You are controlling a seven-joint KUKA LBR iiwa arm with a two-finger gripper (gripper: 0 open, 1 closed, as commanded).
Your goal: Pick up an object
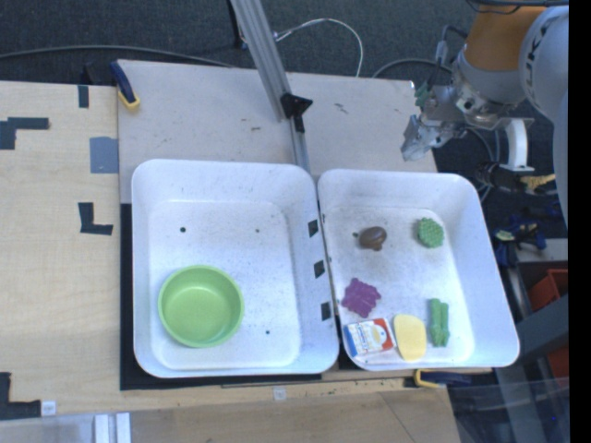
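The gripper (finger state unclear) hangs above the right bin's far rim.

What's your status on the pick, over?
Gripper above right bin's far rim, nothing visibly held. Brown object nearest, untouched. Path to it unobstructed.

I have one fixed camera to work from, mounted above the bench and looking down at a slant. It sits far enough back that both shallow white plastic bins fit whole, the left bin and the right bin side by side in the lower middle of my picture. The pale wooden benchtop runs off to the left, and dark carpeted floor fills the far top. The grey arm with its orange band enters from the upper right corner.
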